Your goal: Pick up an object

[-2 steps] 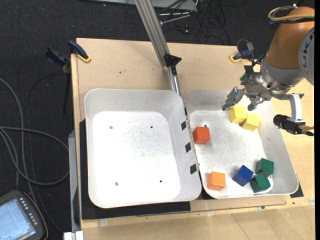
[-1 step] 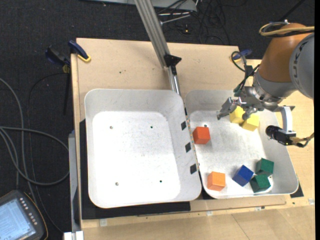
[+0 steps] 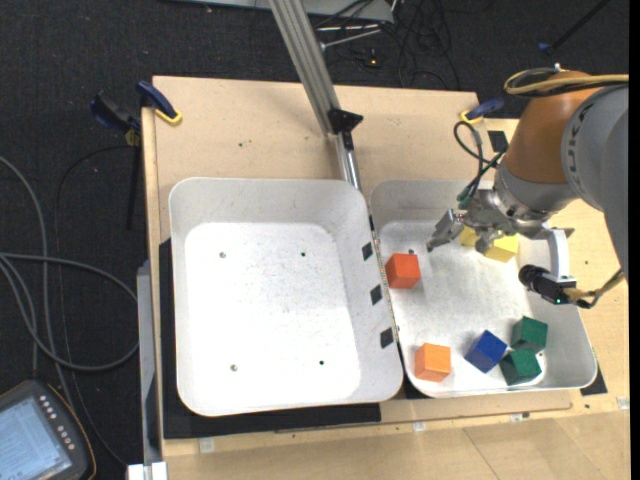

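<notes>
We are observing the gripper (image 3: 452, 230) hovering over the right bin (image 3: 455, 393); we cannot tell its jaw state. A yellow block (image 3: 499, 247) is lying just beside it, a red-orange cube (image 3: 403, 270) lying nearby, apart.

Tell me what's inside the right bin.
The right bin holds two orange blocks, a blue block, two green blocks and a yellow block partly covered by the pincer.

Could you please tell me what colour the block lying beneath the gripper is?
Yellow. The block shows in the camera view, partly hidden under the gripper.
</notes>
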